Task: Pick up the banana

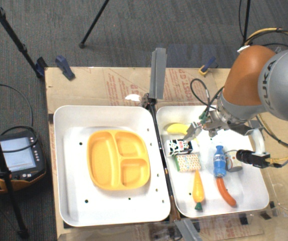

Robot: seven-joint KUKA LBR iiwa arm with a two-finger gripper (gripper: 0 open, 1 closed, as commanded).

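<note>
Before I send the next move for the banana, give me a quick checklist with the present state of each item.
1. Banana located: ok, it lies at the far end of the right bin, near the divider.
2. Tool near the target: ok, it sits at the banana's right end.
3. Banana between the fingers: cannot tell, the view is too small there.
4. Clutter beside the target: not ok, the cow-print carton lies right next to the banana.
5. Other items away from the tool: ok, the blue bottle, carrot and sausage lie nearer the camera.
</note>
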